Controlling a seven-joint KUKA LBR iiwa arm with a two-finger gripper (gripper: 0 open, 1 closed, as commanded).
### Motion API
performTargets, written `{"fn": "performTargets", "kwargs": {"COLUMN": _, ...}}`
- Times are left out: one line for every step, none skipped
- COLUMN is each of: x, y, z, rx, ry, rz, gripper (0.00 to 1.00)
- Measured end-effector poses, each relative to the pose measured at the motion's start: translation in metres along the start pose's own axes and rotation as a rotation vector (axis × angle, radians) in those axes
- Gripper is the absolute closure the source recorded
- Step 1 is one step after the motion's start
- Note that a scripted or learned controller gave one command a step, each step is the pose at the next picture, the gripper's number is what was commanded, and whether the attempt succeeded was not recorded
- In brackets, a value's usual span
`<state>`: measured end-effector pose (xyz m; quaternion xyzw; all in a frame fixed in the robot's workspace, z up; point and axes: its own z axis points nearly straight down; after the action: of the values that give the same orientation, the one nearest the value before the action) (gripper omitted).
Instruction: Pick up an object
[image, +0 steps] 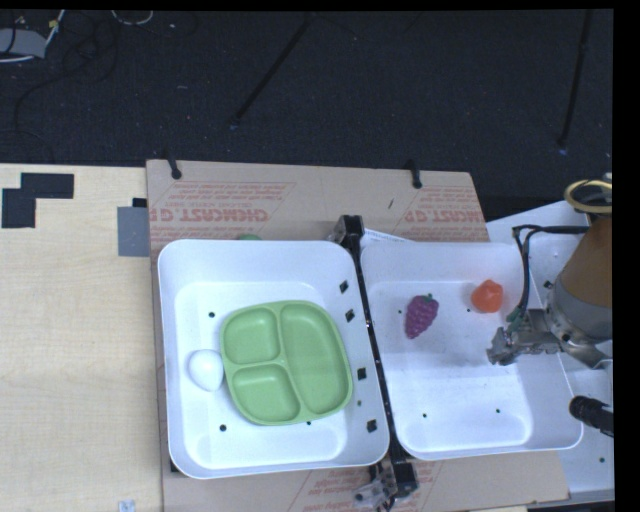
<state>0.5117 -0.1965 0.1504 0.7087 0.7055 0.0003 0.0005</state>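
In the right bin (470, 425) lie a purple bunch of grapes (420, 315) near the middle and a small orange-red fruit (488, 296) toward the back right. My gripper (503, 351) hangs low over the right side of that bin, below and a little right of the orange-red fruit and apart from it. Nothing shows between its fingers. The left bin (190, 270) holds a green divided plate (285, 361) and a white egg-like ball (206, 369) touching the plate's left rim.
Brown cardboard (300, 205) lies under both bins. A black clip strip (365, 330) runs along the wall between them. The arm with its orange band (600, 265) enters at the right. Light wood bench top (70, 350) spreads to the left.
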Motion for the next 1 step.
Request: {"fn": "performTargets", "kwargs": {"x": -0.0080, "y": -0.0055, "z": -0.0575, "rx": -0.002, "ry": -0.001, "rz": 0.000, "gripper": 1.00}}
